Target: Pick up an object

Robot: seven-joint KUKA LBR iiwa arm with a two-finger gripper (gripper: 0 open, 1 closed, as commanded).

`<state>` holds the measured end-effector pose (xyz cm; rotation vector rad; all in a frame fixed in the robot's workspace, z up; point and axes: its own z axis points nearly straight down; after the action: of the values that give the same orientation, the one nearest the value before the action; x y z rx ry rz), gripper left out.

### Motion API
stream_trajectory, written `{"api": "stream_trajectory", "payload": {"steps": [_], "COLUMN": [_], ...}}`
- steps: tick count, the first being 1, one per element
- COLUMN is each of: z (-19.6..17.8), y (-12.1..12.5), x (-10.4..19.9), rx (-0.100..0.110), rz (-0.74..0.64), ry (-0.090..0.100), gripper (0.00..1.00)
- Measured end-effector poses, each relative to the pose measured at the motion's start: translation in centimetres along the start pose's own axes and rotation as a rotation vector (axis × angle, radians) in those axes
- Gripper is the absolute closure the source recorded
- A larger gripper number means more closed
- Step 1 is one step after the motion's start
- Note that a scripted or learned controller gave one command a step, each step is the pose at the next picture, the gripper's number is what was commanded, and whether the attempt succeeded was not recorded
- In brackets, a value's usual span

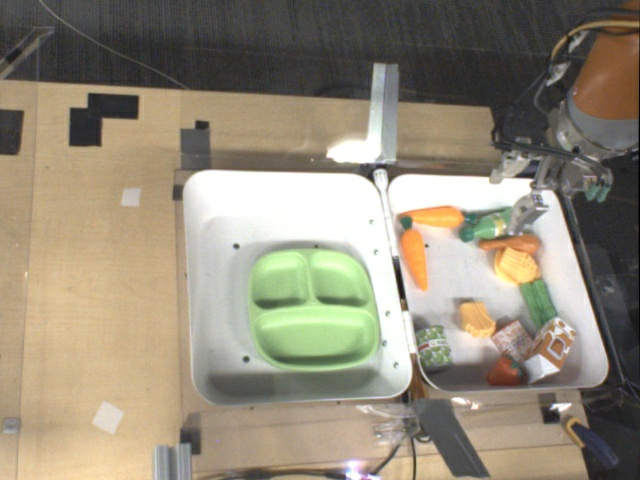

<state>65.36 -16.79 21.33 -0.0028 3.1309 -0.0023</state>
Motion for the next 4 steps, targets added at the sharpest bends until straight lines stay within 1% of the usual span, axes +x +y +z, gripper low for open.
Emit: {"api": "stream_trajectory", "payload": {"steps": [1,2,3,4], "z": [12.2,12.3,12.1,12.0], "y": [-3.8,-2.8,0.2,3.1], "x": [1.0,8.5,12.7,15.5], "rx": [0.002,0.001,0.003,0.005], "rz": [0.103,0.120,-0.100,-0.170], "ry": [-0.006,-0.001,-0.007,-0.012], "gripper": [0.00,0.00,0.00,0.00]}}
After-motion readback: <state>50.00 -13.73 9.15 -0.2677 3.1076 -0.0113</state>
